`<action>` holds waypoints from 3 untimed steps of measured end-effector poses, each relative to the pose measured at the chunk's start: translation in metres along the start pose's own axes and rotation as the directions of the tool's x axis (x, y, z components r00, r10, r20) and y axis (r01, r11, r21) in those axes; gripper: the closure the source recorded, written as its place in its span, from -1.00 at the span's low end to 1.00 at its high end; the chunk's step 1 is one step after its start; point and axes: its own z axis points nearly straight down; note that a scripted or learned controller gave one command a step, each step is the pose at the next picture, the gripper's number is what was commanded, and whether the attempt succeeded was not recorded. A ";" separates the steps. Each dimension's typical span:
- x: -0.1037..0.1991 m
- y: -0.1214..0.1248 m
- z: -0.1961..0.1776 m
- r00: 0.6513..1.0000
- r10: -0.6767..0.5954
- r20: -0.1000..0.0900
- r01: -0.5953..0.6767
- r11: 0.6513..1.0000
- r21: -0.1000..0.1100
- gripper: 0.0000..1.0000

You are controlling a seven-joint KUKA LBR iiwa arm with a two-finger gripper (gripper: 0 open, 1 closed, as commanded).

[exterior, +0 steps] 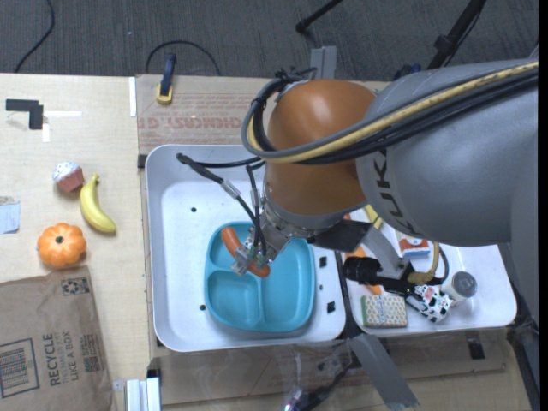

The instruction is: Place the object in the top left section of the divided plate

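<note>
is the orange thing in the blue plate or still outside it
In: the orange object lies inside the blue divided plate, in its top left section, under the gripper.

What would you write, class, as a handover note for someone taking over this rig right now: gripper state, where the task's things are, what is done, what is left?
Gripper: low over the blue divided plate, in the left white bin; I cannot tell if it is open or shut.
Orange object: lies in the plate's top left section, right by the gripper; another orange bit shows at the gripper tip.
Done: object appears to be at its target section.
Left: confirm release, lift the arm away.
</note>
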 end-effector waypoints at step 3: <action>0.015 0.017 0.053 0.971 -0.239 -0.001 0.239 0.971 0.001 1.00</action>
